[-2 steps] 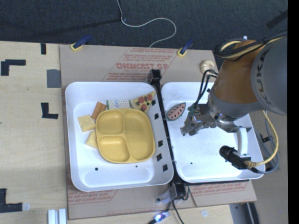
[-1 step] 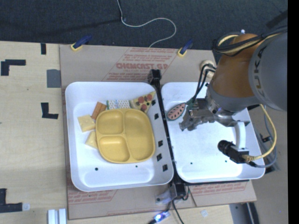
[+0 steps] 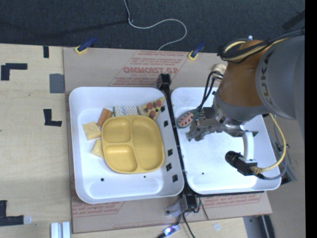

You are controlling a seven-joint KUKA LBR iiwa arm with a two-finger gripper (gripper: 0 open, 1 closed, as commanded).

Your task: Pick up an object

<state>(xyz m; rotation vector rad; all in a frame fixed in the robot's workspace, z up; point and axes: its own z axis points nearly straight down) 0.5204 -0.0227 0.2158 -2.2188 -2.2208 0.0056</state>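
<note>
Bench: brown cardboard sheet under two shallow white bins, dark carpet behind, white cable trailing at the top.

Gripper (image 3: pixel 197 131) is seen low in the right bin (image 3: pixel 218 175), near its left wall. Jaw state can't be told: the dark wrist hardware hides the tips, and nothing is seen held.

Just beside it, up and to the left, a small pinkish oval object (image 3: pixel 185 119) w/ dark speckles lies on the bin floor, close to the divider between bins. It is judged the likeliest target: probably light and stiff, maybe a toy food piece, with a rounded top that could slip. A pinch across its short axis is advised, approx. at mid-length.

Further out, the left bin (image 3: pixel 81 182) carries a yellow divided plate (image 3: pixel 132 144): rigid plastic, light, wide and flat, so only its rim could be gripped. Tucked around its upper-left edge are pale cracker-like pieces (image 3: pixel 91 131), an orange strip (image 3: pixel 104 116) and a patterned item (image 3: pixel 153 107), all thin and lying flat, so hard to pinch.
</note>
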